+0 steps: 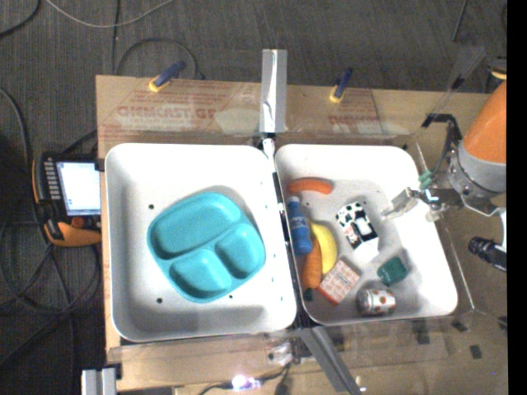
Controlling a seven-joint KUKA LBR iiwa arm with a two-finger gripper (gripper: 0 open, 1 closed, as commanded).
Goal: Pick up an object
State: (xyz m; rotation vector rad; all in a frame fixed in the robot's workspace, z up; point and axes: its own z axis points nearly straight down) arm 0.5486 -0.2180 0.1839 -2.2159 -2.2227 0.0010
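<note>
Hand [405,202] over right bin [428,245]

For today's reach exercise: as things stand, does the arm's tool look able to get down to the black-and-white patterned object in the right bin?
Probably yes: the tool hovers just right of the black-and-white object, which lies uncovered, apart from its neighbours.

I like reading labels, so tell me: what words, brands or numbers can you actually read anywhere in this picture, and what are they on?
No text can be read for sure.
Cardboard sheet: faint reddish printing, too blurred.
Small printed box: too small.
Can: label unreadable.
Blue bottle: unreadable.
Handheld screen: washed out.
</note>
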